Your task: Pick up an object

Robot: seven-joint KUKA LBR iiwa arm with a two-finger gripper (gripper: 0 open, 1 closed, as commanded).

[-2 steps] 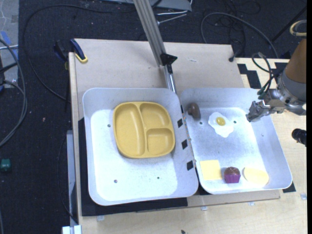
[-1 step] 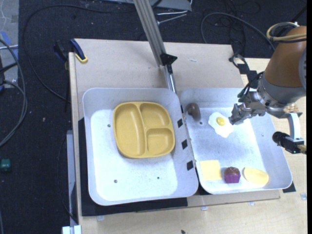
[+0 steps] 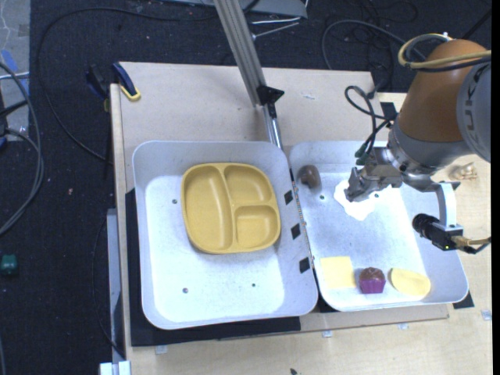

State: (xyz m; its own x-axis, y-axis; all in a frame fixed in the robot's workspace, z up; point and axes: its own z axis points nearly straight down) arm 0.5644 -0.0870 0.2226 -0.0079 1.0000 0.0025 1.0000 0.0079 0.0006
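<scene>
White scrap [image 3: 353, 203] in the right bin [image 3: 437, 233], just under my pincer [image 3: 361, 187]; well off from the purple ball [image 3: 372, 280]. Approach step, I'd say. Pincer state: cannot tell. Next: drop straight, close on scrap.

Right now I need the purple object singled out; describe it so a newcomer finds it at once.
Start at the right bin, the one the arm reaches into, and go to its near edge, where three small things lie in a row. The purple object is the middle one, between a pale yellow square and a yellow oval. It alone is dark, rounded and purple.
</scene>
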